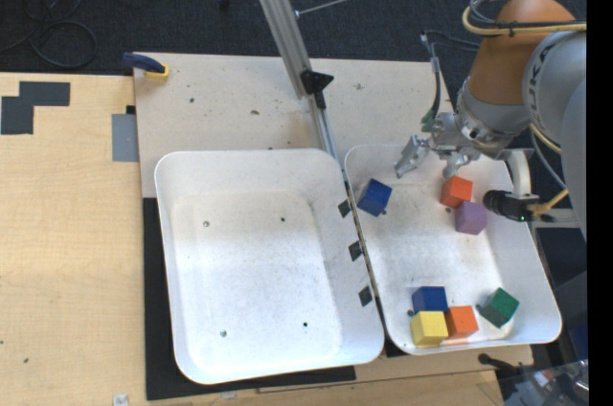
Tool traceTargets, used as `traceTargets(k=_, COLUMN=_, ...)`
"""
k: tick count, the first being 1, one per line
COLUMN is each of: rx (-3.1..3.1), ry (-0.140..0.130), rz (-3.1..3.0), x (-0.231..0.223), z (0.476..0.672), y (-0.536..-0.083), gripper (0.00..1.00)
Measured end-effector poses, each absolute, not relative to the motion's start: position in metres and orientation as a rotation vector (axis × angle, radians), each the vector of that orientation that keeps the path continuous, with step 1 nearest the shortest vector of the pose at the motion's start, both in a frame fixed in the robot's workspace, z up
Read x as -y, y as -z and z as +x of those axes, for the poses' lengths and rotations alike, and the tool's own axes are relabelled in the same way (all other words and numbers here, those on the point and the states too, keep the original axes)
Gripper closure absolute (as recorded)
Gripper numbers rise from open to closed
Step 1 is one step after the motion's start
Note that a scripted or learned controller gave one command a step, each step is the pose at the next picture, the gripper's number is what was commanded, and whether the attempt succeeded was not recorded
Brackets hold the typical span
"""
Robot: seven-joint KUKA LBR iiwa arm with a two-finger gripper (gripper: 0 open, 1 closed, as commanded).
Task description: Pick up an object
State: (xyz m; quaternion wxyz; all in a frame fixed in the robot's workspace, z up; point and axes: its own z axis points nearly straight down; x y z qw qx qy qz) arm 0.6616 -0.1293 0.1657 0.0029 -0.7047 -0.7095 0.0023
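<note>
- Orange cube (457, 191) is the likeliest pick, judging by nearness: in the camera view it lies in the right bin (541, 284), close under the gripper (433, 160) and toward that bin's near-right corner from it.
- Gripper fingers are spread, one grey finger (408, 158) angling toward the blue cube (374, 197), the other ending just above the orange cube; nothing sits between them.
- Purple cube (470, 217) touches or nearly touches the orange cube on its near side, so a closing finger could, I judge, nudge both.
- Blue cube rests against the divider edge, on the far side of the gripper from the orange cube.
- Four more cubes cluster well apart from the orange cube, along the bin's near wall.
- Orange cube has no long axis; a short shift right and down should centre it.
</note>
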Motion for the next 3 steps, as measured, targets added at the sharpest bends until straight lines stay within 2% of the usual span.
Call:
traceTargets(k=1, rx=2.219, ry=-0.008, rz=-2.216, x=0.136, z=0.665, y=-0.117, gripper=0.0)
traceTargets(k=2, rx=2.224, ry=-0.004, rz=-2.215, x=0.134, z=0.664, y=-0.089, gripper=0.0)
traceTargets(k=3, rx=2.225, ry=-0.004, rz=-2.215, x=0.134, z=0.665, y=-0.101, gripper=1.0)
